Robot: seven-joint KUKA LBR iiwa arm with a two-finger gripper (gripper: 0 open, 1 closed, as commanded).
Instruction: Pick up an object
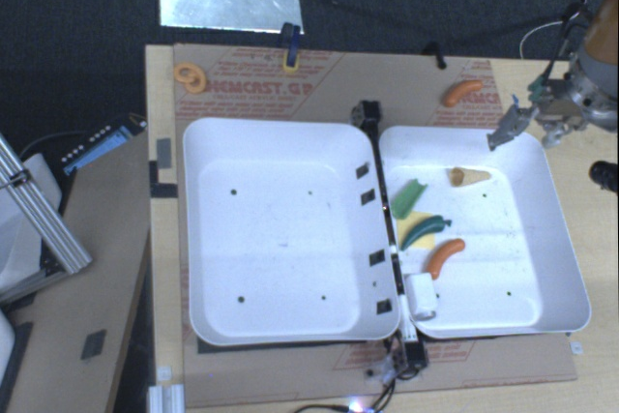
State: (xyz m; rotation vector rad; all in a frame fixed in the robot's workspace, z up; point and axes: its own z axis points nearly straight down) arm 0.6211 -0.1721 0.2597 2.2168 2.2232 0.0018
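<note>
Camera view. The gripper [527,123] is seen at the upper right, over the far rim of the right bin [566,237], the arm entering from the right edge. Two fingers are made out, one slanting down-left toward the bin, the other shorter beside the wrist. The jaws appear apart, with nothing between them.

Candidate things lie in the right bin, all toward its left half. Nearest the jaws is a cone [469,176], just below and left of them, long axis roughly left-right. Further down-left are found a green piece [408,197], a yellow-green piece [423,229] and an orange sausage [445,257], each lying on a slant. A white block [421,295] rests by the divider. A descent down-left is judged to be called for.

Outside the bins, a second sausage [462,93] and a ring [191,77] lie on the desk.

Hard to make out: the arm is cut off by the frame edge; the exact finger gap is blurred.
</note>
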